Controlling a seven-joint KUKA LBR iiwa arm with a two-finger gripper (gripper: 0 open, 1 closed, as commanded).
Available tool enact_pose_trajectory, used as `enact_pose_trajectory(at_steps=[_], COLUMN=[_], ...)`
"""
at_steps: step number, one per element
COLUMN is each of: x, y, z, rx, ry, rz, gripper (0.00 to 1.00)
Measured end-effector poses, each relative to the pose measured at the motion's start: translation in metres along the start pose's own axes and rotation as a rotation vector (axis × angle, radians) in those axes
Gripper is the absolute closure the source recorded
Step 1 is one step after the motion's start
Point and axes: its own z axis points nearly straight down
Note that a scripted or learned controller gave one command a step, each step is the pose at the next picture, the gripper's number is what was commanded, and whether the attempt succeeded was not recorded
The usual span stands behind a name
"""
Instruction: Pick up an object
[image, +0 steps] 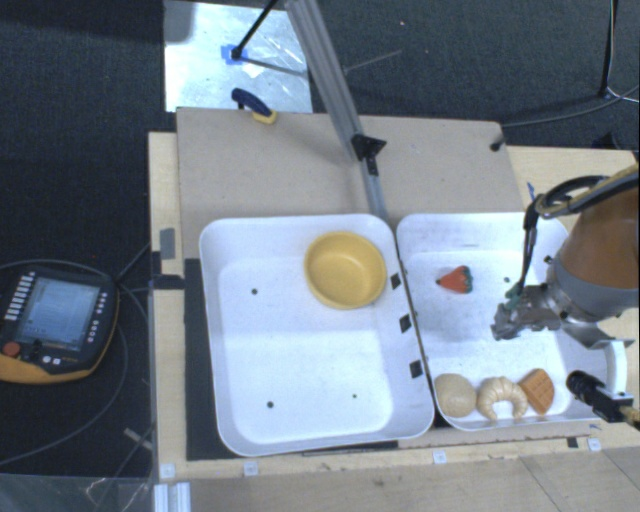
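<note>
Objects for picking lie in both bins: a yellow bowl (346, 269) sits at the far side of the left bin (240, 340), close to the wall it shares with the right bin (425, 235), while a strawberry (455, 280) rests alone on the right bin's floor and a roll (455, 395), a croissant (503, 396) and a waffle-like piece (537, 390) crowd together along its near wall. That crowding looks like loose scatter, not deliberate placing; the three touch or nearly touch, so fingers would have little room to slip between them, and the rim behind them limits approach from that side. The strawberry, by contrast, has bare floor all around and seems the easier target. The gripper (508, 324) hangs over the right bin, between the strawberry and the near cluster, apart from both; whether it is open or closed I cannot tell from this angle, and nothing is visibly held. The left bin's near half offers wide free floor.
</note>
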Motion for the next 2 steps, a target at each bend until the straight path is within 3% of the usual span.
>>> enact_pose_trajectory(at_steps=[2], x=[0.011], y=[-0.009], z=[-0.11], rx=[-0.001], ry=[0.0], rz=[0.0], gripper=[1.0])
